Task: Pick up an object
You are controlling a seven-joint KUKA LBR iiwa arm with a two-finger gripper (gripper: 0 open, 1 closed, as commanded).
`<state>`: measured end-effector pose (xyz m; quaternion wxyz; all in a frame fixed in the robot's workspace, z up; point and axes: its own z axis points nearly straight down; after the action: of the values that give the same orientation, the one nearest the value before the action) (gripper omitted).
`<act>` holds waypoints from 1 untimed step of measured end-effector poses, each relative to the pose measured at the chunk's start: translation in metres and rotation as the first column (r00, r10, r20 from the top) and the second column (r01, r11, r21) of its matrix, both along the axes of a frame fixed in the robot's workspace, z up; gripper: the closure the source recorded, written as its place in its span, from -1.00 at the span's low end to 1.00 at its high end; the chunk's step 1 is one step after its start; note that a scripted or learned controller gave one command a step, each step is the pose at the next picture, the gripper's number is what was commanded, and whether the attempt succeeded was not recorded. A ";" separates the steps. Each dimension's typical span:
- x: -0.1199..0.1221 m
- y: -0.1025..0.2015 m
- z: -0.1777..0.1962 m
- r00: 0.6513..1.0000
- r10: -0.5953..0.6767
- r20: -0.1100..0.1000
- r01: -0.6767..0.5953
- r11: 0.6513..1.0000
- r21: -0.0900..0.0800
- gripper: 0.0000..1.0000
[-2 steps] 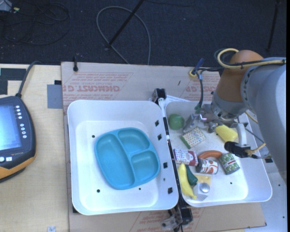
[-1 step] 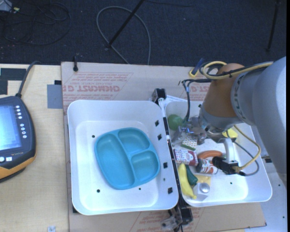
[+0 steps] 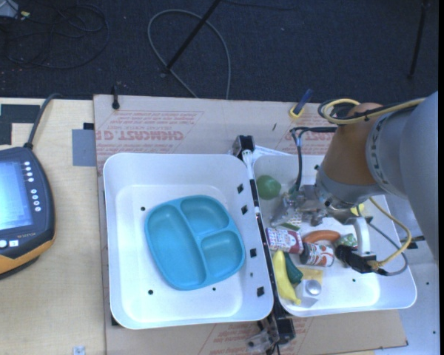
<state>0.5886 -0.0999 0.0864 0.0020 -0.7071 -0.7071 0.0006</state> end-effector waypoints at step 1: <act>0.000 0.000 0.008 1.000 -0.001 -0.005 0.001 1.000 0.002 1.00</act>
<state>0.5889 -0.1001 0.0944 0.0043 -0.7075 -0.7067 0.0015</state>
